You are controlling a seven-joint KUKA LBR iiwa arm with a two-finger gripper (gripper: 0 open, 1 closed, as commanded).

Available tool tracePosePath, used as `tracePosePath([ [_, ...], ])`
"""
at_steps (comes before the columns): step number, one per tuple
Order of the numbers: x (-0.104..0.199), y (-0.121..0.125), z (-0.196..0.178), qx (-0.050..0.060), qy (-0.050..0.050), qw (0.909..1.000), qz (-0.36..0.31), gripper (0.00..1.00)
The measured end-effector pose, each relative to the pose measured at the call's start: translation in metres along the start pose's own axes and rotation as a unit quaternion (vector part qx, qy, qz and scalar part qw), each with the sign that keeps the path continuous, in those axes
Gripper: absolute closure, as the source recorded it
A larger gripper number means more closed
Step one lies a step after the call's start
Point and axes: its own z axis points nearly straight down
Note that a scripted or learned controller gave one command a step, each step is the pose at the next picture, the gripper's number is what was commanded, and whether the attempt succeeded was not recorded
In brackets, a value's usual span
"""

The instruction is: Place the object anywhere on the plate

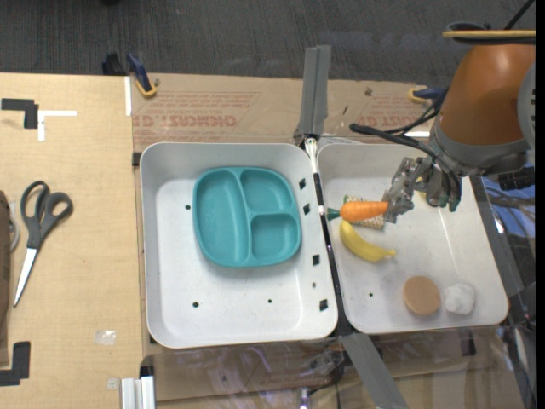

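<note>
The pincer [398, 201] hangs over the far part of the right bin [477, 313], its fingers clamped on the right end of a carrot [364, 210]. The carrot lies level, its green tip pointing left toward the wall between the two bins; whether it is lifted clear of the bin floor or still touching it cannot be told from this slant. The grey arm with its orange band [485, 92] reaches in from the right, above the bin's far right corner.

Just near of the carrot lies a banana [364, 243], curving toward the right. Nearer still, by the near right corner of that bin, sit a round tan disc [421, 296] and, just beside it on the right, a small white lump [460, 297].

The left bin [170, 313] holds a teal plate [247, 216] with three compartments, set toward the bin's far side, well apart from the carrot.

On the bench [68, 313], to the left of the bins, lies a pair of scissors [36, 228] with grey handles.
</note>
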Motion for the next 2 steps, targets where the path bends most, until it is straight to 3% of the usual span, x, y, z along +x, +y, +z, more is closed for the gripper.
tracePosePath([
  [1,-0.005,0.028,-0.008,0.002,-0.008,0.9999,-0.015,1.00],
  [2,-0.037,0.066,-0.011,0.008,-0.007,0.9996,-0.024,1.00],
])
